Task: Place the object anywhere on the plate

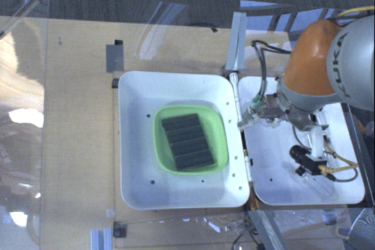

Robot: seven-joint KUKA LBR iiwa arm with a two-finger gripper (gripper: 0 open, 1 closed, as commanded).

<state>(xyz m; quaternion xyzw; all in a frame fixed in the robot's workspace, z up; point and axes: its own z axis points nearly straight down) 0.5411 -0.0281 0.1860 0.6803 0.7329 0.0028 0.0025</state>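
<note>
Wooden bench (70, 126), two white bins. Dark ribbed block (187, 141) already on green plate (218, 126) in left bin (132, 184). Gripper (249, 117) at block's 3 o'clock — finger state unreadable. Retreat gently — avoid nudging plate.

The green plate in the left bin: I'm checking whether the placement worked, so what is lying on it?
A dark ribbed rectangular block lies tilted on the square green plastic plate, within its rim. The plate's surface under the block is covered and cannot be seen.
</note>
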